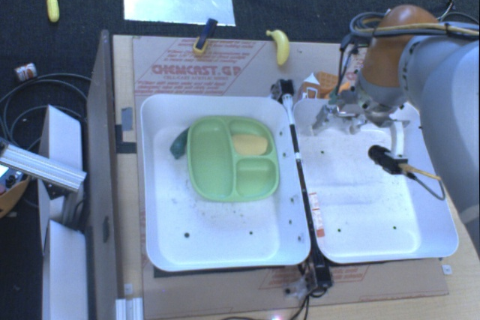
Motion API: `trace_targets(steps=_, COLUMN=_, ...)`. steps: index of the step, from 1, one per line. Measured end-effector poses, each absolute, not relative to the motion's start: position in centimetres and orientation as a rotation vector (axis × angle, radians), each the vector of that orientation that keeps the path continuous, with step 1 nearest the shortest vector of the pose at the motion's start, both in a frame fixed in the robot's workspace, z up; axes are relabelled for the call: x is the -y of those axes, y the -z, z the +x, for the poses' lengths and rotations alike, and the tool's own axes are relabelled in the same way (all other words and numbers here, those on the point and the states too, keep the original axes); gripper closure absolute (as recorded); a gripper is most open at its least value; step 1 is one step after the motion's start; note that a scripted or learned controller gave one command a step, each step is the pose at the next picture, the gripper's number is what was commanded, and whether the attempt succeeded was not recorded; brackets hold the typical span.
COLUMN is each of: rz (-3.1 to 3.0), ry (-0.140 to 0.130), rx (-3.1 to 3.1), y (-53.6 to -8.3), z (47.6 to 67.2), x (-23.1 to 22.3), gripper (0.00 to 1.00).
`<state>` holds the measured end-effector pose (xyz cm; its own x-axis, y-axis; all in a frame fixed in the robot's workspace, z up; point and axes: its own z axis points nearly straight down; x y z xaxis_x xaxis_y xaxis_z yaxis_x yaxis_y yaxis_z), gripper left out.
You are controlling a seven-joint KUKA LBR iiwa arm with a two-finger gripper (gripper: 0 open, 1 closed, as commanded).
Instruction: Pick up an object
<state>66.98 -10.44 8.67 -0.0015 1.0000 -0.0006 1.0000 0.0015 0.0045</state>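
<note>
The hand (335,118) sits over the far left corner of the right bin (375,236), its grip impossible to tell; the left bin (217,243) alongside holds a green divided plate (225,168), a yellow piece (250,144) in its far right compartment; a dark green object (178,144) touches the plate's left edge; a banana (281,46) lies on the bench (322,56) beyond both bins.

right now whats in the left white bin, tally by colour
light green: 1, the divided plastic plate
yellow: 1, the flat piece in its upper right compartment
dark green: 1, the small thing at its left edge
total: 3
</note>
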Motion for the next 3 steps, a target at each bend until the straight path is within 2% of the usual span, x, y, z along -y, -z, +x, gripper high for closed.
trace_targets(steps=1, rz=2.22, ry=0.0, rx=-2.222, y=-8.5, z=65.6, x=9.7, gripper=0.0)
trace_targets(steps=2, rz=2.218, ry=-0.004, rx=-2.219, y=-8.6, z=67.0, x=11.6, gripper=0.0)
trace_targets(steps=3, rz=2.212, ry=-0.003, rx=-2.228, y=-8.5, z=66.9, x=8.2, gripper=0.0)
